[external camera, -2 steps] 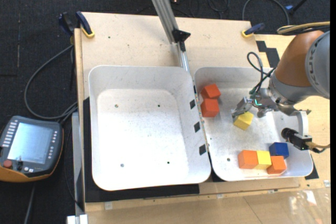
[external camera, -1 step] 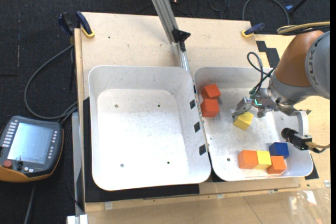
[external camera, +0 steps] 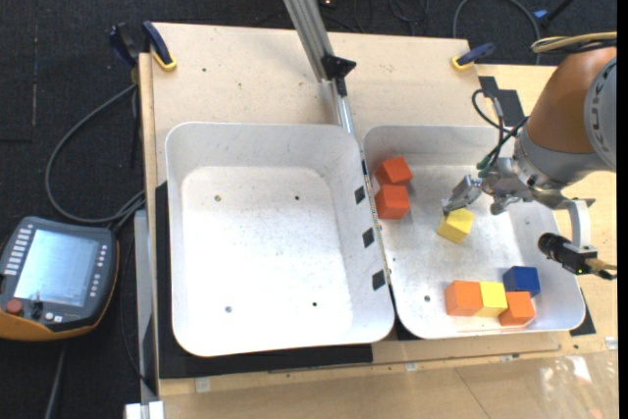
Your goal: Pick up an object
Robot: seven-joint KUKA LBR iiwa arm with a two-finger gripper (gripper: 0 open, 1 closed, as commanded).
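Looking down on your bench, you see the arm reaching in from the right over the right bin. Its gripper hangs above the middle of that bin, with two fingers spread apart and nothing between them, so the pincer is released. Just below and to the left of those fingers lies a yellow block, tilted on the bin floor, very close to the left fingertip; whether they touch you cannot tell from this angle.

Farther left in the same bin, near the dividing wall, two orange blocks sit one behind the other, touching or nearly so. Along the near edge of the bin you find a row of blocks: an orange cube, a yellow cube beside it, another orange block at the right end, and a blue block just behind that.

The left bin sits beside the right one, their rims meeting in the middle. Off the bench, on the dark floor at the left, a teach pendant lies with its screen up.
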